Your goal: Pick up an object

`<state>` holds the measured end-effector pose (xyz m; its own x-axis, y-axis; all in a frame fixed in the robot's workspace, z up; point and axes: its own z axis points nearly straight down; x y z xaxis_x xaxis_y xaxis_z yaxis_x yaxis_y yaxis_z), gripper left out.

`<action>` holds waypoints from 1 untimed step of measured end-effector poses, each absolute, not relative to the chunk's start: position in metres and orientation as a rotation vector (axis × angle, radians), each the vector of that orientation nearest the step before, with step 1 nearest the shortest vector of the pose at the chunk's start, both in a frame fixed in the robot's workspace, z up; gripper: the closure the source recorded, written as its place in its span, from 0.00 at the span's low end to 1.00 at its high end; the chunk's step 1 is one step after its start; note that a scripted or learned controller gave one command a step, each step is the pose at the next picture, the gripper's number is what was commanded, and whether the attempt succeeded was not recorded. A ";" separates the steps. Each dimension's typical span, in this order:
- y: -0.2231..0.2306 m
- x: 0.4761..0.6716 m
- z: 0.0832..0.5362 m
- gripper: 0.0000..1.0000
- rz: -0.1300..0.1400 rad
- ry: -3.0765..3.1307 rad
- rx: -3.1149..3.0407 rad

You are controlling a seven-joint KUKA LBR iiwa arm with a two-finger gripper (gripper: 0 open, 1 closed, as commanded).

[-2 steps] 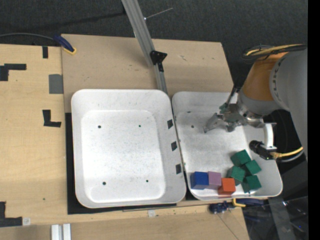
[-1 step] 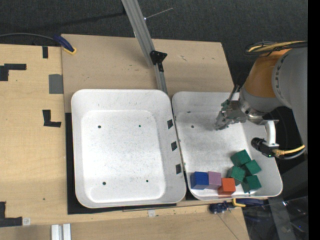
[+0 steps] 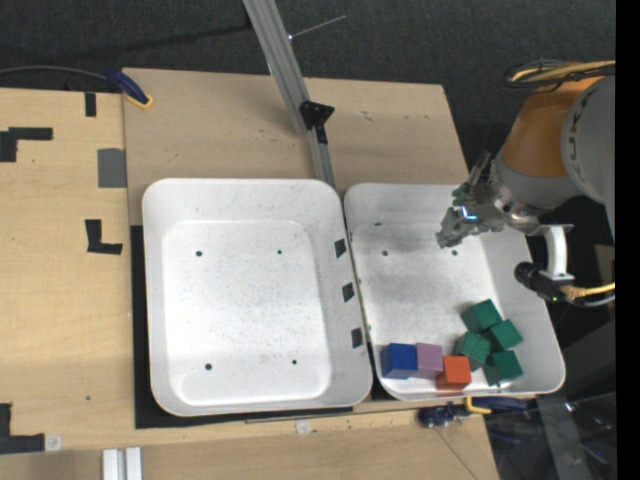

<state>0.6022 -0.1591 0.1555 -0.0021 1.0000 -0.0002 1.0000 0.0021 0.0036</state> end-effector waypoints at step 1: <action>-0.169 0.606 0.212 1.00 0.004 2.219 2.216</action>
